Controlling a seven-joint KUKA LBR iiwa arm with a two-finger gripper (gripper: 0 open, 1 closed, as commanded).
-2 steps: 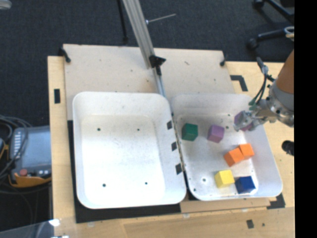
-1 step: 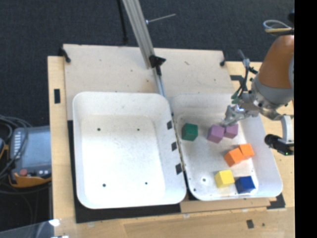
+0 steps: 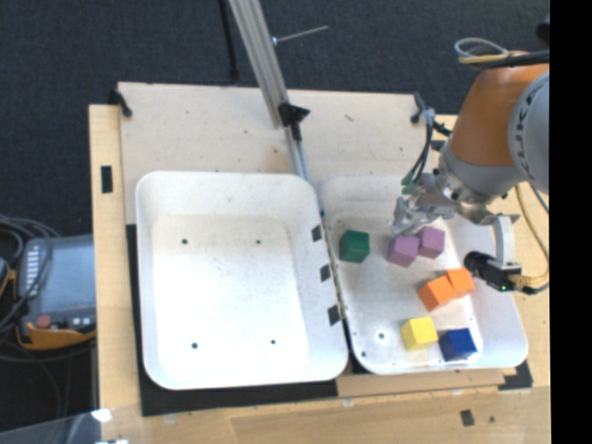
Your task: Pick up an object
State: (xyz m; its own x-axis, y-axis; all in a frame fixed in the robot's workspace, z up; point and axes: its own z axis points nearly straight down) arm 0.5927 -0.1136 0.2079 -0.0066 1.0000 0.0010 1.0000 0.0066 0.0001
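You're at the approach step: the gripper (image 3: 413, 213) hangs just above the two purple cubes (image 3: 415, 245), which sit right of the green cube (image 3: 354, 245) in the right bin (image 3: 370, 359). Whether it's open, you can't tell. Next, descend squarely over one cube

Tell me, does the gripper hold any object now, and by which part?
Nothing is seen held. The gripper is low over the right bin, just above the two purple cubes, with no cube between its fingers.
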